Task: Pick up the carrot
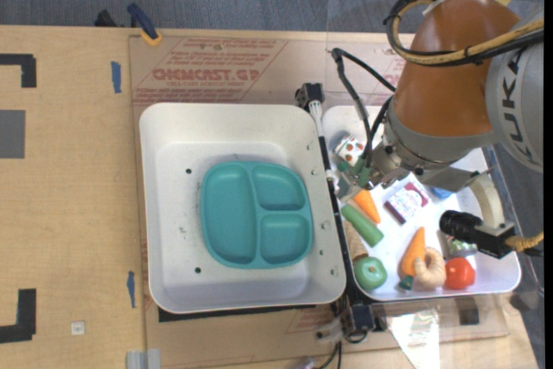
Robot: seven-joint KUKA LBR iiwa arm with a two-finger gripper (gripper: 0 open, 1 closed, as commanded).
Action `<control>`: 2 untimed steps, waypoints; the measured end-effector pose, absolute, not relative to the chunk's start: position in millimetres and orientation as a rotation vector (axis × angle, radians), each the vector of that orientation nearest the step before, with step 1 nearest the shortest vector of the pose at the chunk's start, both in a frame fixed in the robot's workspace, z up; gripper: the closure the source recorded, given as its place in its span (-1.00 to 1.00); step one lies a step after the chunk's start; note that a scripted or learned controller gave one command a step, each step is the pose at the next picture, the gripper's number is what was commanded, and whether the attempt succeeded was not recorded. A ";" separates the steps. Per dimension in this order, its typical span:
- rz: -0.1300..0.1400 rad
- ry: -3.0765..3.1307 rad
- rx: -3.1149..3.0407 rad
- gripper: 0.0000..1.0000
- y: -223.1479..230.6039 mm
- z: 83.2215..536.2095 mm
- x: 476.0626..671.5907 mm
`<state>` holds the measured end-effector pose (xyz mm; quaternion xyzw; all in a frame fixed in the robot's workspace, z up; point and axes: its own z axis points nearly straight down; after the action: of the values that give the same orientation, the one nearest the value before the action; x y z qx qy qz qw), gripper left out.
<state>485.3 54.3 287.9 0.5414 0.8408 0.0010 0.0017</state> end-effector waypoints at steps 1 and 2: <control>-0.009 2.539 1.858 1.00 68.2 200.2 486.8; -0.002 2.757 1.507 1.00 -8.7 184.2 480.0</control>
<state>480.0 -8.7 184.2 0.4797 0.8774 -0.0005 -0.0002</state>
